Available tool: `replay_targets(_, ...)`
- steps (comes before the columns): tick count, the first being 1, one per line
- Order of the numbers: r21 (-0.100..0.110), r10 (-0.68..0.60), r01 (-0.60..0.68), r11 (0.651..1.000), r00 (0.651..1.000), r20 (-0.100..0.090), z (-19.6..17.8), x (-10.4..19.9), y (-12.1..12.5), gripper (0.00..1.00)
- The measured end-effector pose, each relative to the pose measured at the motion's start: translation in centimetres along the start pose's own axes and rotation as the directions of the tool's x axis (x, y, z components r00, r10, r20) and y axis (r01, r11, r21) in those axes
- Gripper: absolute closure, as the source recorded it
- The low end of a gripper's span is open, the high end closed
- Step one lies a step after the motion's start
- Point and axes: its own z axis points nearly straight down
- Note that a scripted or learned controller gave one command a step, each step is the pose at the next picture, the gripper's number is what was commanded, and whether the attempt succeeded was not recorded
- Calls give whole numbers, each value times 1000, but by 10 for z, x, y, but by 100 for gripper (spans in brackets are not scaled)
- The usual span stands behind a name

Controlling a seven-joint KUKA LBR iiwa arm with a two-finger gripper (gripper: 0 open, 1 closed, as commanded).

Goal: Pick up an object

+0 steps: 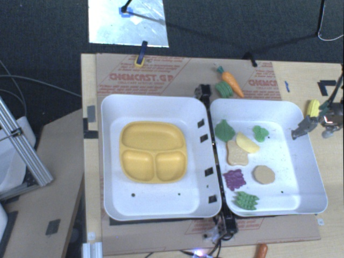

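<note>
Table [177, 71]: we see one flat brown board with red printed lettering, carrying both bins.
Bins: we count two, shallow, white, smooth plastic with rounded corners, side by side and joined along a dark hinge strip.
Left bin [113, 160]: it holds one yellow divided plate [154, 151], matte, rounded, with three compartments, one wide above two smaller.
Right bin [301, 160]: we count seven small toy food pieces lying in its left half.
Leafy pieces: one dark green leaf shape [224, 130] at the upper left, and one small bumpy green piece [260, 133] to its right.
Yellow piece [247, 143]: one smooth oblong, touching the top corner of the toast.
Toast slice [236, 155]: one tan, flat, bread-shaped piece.
Round cookie [264, 174]: one tan disc, lying apart from the toast.
Purple cluster [234, 179]: one knobbly piece, like grapes.
Green ridged piece [246, 200]: one, nearest the bin's front wall.
Carrot [231, 81]: one orange cone with a green top, outside the bins on the table, beside a small green piece [224, 90].
Jaws [299, 133]: grey metal, over the right bin's right rim, well apart from the food pieces; we cannot tell how far open they are, and we see nothing between them.
</note>
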Motion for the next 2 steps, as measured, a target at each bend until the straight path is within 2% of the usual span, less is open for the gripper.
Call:
replay_targets(1,-5,3,-3,1000,1000,2,-60,-6,-46,0)
replay_targets(2,-19,-6,6,1000,1000,5,-209,33,-44,0)
